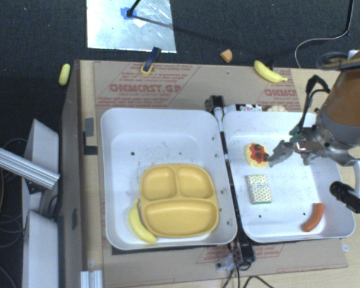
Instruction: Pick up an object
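In the right bin (330, 179) lie a small yellow toy with red spots (257, 154), a patterned rectangular block (259, 188) and an orange sausage (312, 217). My gripper (280, 153) reaches in from the right and hangs low over this bin. Its tip is just right of the yellow and red toy, very close to it. I see nothing held in it. The arm's orange and grey wrist (348, 110) covers the bin's far right part.
The left bin (117, 161) holds a yellow divided plate (179, 200) with a banana (139, 222) against its left edge. On the bench behind the bins lie another banana (269, 71), a brown chunk (227, 55) and a blue and yellow item (150, 60).
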Robot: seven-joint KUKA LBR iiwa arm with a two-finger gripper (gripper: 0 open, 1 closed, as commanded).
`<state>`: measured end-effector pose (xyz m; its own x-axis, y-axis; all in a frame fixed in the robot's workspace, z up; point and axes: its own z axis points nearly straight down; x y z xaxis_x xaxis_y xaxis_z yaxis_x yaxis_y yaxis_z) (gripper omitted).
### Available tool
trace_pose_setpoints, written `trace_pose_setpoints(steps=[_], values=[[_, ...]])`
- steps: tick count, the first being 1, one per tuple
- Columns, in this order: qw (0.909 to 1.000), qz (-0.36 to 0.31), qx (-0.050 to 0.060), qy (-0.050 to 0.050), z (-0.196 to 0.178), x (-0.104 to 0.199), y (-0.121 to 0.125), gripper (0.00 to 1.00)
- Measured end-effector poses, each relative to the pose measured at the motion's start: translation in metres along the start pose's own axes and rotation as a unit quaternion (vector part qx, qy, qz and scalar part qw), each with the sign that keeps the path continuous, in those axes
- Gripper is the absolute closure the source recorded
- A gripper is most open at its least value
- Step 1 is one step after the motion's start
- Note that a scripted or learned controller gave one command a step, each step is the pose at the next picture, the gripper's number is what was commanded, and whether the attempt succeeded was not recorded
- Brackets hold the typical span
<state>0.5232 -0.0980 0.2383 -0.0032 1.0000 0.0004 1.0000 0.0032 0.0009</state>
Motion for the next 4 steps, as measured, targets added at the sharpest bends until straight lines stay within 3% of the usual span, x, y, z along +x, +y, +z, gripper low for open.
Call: trace_pose_setpoints(steps=[1, 2, 3, 4], values=[[1.0000, 0.001, 0.001, 0.000, 0.082, 0.006, 0.010, 0.00], [1.0000, 0.001, 0.000, 0.000, 0.154, -0.002, -0.008, 0.00], [1.0000, 0.001, -0.001, 0.000, 0.144, -0.002, -0.007, 1.00], [1.0000, 0.000, -0.001, 0.000, 0.053, 0.081, 0.018, 1.00]])
